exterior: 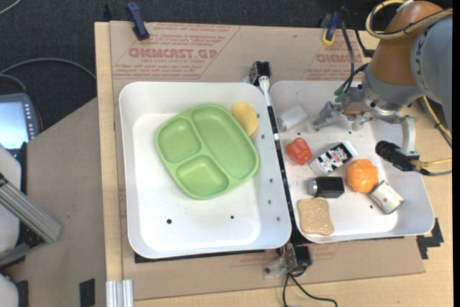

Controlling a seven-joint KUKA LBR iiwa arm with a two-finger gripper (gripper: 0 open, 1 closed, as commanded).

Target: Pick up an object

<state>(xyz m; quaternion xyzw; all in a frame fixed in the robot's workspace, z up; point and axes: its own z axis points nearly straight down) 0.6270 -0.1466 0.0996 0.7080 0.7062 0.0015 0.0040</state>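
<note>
Jaws [332, 113] hanging low over far side of right bin [413, 216], spread apart with nothing between them. Just below: red block [298, 150], patterned packet [335, 157], orange ball [361, 175], black box [328, 187], tan biscuit-like piece [315, 216], small white cylinder [387, 197]. Further left, green divided tray [206, 150] and yellow item [246, 117] lying in left bin [144, 219] on tabletop [180, 50].

I'm seeing a divided plate [207, 151] lying in the left bin [144, 226]. A ball [361, 175], box [328, 187] and cracker [315, 216] are sitting in the right bin [413, 216].
</note>
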